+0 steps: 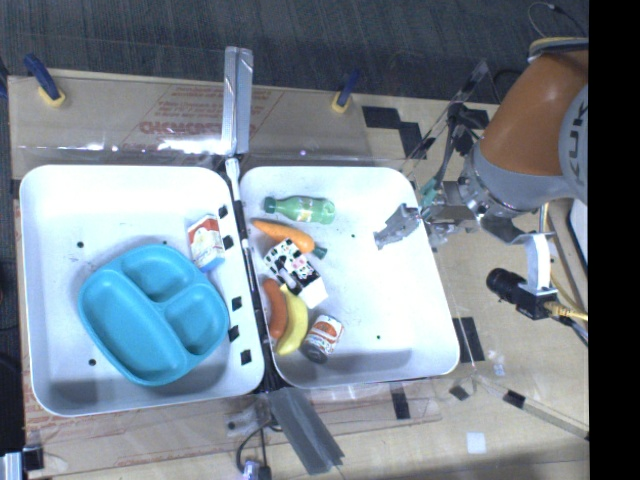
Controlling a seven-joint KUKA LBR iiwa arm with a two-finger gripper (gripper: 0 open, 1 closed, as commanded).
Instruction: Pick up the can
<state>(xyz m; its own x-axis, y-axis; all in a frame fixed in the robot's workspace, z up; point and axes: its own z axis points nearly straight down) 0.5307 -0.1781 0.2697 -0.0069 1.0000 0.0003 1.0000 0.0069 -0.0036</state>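
Item: small red-labelled metal can [322,336], lying tilted at the right bin's [420,318] near edge, touching the yellow banana [293,326]. You are finding it toward seven o'clock from the grey two-finger gripper [392,230]; jaw state you cannot tell.

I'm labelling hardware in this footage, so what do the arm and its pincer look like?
The arm has a bulky rounded orange section joined to a grey housing with part of dark lettering on it. Thin dark cables loop around the wrist area. The pincer is small, metallic grey and angular, at the end of a cluttered grey and black wrist assembly over the right bin.
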